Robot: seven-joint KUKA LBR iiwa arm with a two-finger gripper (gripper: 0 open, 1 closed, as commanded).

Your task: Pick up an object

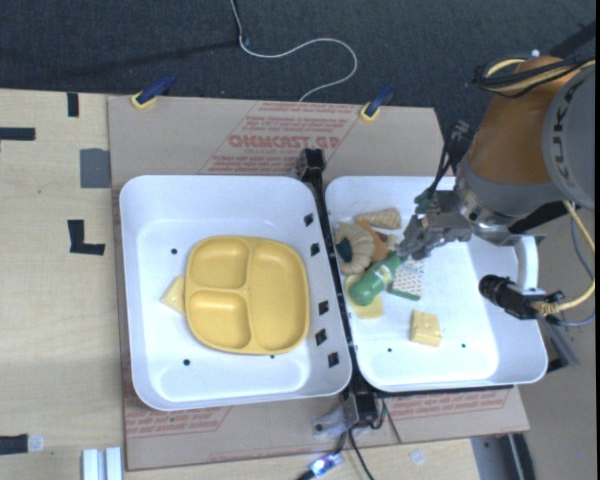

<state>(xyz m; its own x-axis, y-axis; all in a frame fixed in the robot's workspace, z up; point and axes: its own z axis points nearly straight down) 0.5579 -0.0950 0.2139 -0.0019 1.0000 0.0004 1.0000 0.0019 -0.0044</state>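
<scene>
- Green bottle lies in the right bin, just below-left of my gripper.
- My fingers' spread: cannot tell; nothing visibly held.
- Yellow divided plate fills the left bin.

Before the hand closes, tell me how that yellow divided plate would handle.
The yellow divided plate looks like moulded plastic, so probably stiff and light. Its broad, flat shape seems unlikely to roll or tip. The smooth rim may slip from a narrow pinch.

Far left of the gripper a wooden bench carries black marks, a cardboard sheet lies under it, and dark carpet lies beyond.
</scene>
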